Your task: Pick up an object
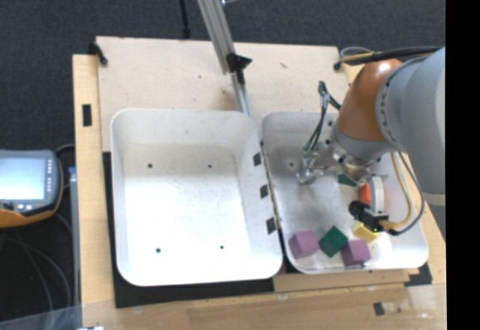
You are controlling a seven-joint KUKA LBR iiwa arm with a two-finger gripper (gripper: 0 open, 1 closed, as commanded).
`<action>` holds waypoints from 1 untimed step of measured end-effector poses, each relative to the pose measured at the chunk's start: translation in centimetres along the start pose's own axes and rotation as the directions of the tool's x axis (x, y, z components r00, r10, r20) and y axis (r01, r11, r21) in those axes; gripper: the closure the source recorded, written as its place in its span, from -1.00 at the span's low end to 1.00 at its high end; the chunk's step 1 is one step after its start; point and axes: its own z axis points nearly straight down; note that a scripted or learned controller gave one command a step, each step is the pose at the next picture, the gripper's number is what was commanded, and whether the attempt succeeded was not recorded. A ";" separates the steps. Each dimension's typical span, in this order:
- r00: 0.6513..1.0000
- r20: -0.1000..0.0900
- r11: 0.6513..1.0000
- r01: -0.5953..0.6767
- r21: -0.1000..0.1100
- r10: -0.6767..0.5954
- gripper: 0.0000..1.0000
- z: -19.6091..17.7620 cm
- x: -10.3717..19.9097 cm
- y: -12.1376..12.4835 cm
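1 counter (150,73), 2 white bins: left bin (187,201), right bin (294,205). 1 arm (405,118) over right bin. At its 6 o'clock: 2 purple blocks (303,244), 1 green block (332,241) btwn them. The jaws sit toward 10 o'clock of the right bin; open or shut, can't tell.

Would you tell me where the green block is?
The green block lies in the right bin, by its near rim, between the left purple block and the right purple block.

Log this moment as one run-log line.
stage: pick not yet done | gripper: low in right bin, nothing seen held | purple blocks, green block: at near edge, apart from gripper
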 end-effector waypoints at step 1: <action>1.000 0.000 1.000 0.001 0.000 -0.001 1.00 0.0 -0.6 5.9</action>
